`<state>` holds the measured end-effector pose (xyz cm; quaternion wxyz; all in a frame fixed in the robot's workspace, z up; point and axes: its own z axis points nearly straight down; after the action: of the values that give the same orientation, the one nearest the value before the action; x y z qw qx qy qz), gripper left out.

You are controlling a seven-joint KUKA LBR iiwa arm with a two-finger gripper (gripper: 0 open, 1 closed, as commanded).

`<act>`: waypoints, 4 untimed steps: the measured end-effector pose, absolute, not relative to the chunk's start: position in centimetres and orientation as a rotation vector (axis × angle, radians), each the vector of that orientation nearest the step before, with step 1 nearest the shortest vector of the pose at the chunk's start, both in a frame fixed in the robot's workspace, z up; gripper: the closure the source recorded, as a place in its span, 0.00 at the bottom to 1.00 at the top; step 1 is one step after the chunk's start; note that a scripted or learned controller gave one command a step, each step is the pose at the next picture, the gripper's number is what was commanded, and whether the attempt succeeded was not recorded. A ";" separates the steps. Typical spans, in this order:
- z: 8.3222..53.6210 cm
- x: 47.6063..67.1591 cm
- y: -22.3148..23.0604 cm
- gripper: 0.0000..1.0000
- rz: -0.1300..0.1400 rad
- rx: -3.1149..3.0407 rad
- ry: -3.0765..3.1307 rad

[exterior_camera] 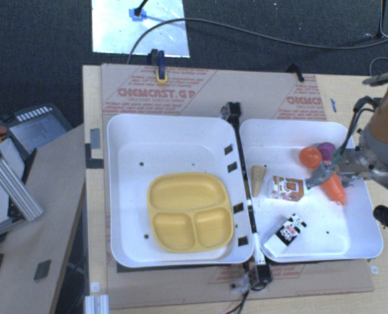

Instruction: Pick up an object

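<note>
My gripper (pixel 327 173) hangs low over the right part of the right bin (pixel 360 244), at the end of the grey arm (pixel 382 142) coming in from the right. An orange carrot-shaped toy (pixel 335 189) lies right under and beside the gripper tip, and I cannot tell if they touch. Just behind the gripper sit an orange ball (pixel 309 156) and a purple toy (pixel 327 151). Left of it lies a brown and white packet (pixel 286 188).
A tan cone (pixel 257 178) lies near the right bin's left wall. A black and white carton (pixel 288 230) rests near the front. The left bin (pixel 125 175) holds a yellow divided plate (pixel 190 212). A dark clip strip (pixel 243 188) joins the bins.
</note>
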<state>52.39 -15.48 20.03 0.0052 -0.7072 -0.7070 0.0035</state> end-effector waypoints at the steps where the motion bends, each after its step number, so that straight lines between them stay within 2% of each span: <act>1: 20.7 52.7 -15.4 0.00 -0.001 -2.218 -2.226; 2: 14.6 53.1 -15.5 0.00 0.001 -2.219 -2.222; 3: 10.5 53.1 -15.3 0.00 0.000 -2.220 -2.222; 4: 8.4 53.1 -15.3 0.00 0.000 -2.220 -2.222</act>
<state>53.11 -15.31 8.39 0.0002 -0.7068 -0.7074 -0.0001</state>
